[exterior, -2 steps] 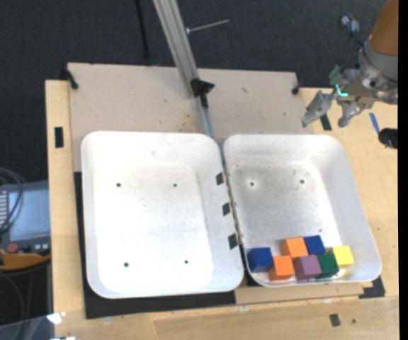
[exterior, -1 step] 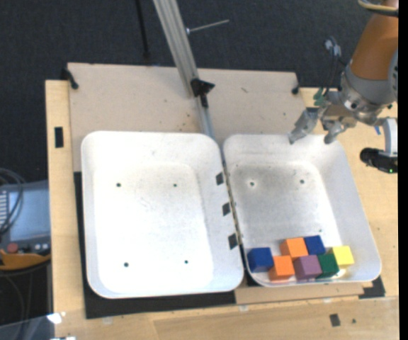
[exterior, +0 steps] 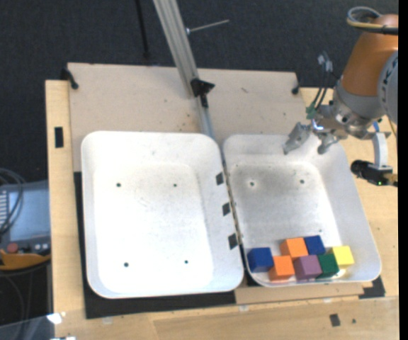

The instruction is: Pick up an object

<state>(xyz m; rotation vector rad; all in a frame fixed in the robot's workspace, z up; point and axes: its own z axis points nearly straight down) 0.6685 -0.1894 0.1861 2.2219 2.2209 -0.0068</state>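
Your gripper (exterior: pixel 310 143) hangs over the far right corner of the right bin (exterior: pixel 346 190), above the rim area, with the orange-banded arm (exterior: pixel 370 66) reaching in from the right. Its two fingers (exterior: pixel 293 142) stand apart with nothing between them, so the tool is released and carries nothing.

The blocks you could pick all lie well apart from the tool, toward you at the near edge of the same bin. From the gripper, look down the picture and slightly left to find the blue block (exterior: pixel 260 258), the one farthest left in the cluster. Just to its right sit two orange blocks (exterior: pixel 295 247), one behind and one in front, touching or nearly so. A purple block (exterior: pixel 307 266) lies beside the front orange one, a second blue block (exterior: pixel 314 244) behind it, then a green block (exterior: pixel 328 263), and a yellow block (exterior: pixel 343 255) almost straight below the tool at the cluster's right end.

The left bin (exterior: pixel 154 211) lies well to the tool's left, past the centre divider.
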